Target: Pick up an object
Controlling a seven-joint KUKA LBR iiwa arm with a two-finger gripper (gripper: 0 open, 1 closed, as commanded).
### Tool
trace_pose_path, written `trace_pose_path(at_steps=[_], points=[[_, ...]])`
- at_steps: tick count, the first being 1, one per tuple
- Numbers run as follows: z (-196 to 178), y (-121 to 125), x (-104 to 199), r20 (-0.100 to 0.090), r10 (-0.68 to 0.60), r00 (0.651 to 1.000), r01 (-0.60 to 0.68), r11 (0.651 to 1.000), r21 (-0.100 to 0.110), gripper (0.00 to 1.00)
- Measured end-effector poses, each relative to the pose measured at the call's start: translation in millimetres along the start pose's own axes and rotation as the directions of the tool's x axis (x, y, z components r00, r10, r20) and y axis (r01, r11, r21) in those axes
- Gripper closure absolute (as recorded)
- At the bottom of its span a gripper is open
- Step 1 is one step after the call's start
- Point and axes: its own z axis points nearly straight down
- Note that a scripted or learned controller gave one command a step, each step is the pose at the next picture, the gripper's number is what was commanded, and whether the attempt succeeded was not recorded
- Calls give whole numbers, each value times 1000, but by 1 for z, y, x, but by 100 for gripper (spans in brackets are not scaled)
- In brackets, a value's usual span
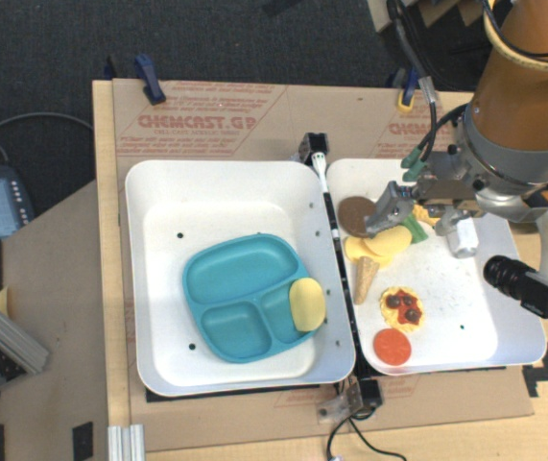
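Observation:
My gripper [419,219] hangs low over the upper left part of the right bin [465,339], below the grey arm with its orange band. Under and beside it lie a brown disc [353,215], a pale yellow banana-like piece [381,246] and a small yellow-and-green item [417,229] partly hidden by the gripper. A tan cone [365,277], a yellow round piece with dark red spots [400,306] and a red tomato-like ball [393,347] lie nearer the front. Nothing is visibly lifted off the bin floor.
The left bin [154,257] holds a teal divided plate [240,296] with a yellow lemon-like object [306,304] on its right edge. A black cylindrical part [523,284] juts over the right bin's right side. The bins' shared wall [334,248] runs just left of the brown disc.

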Motion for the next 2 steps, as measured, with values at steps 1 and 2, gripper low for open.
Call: trace_pose_path(at_steps=[1, 2], points=[[-16, 1, -4, 1, 7, 1000, -7, 1000, -14, 100], [92, 0, 43, 1, 4, 1000, -4, 1000, 2, 100]])
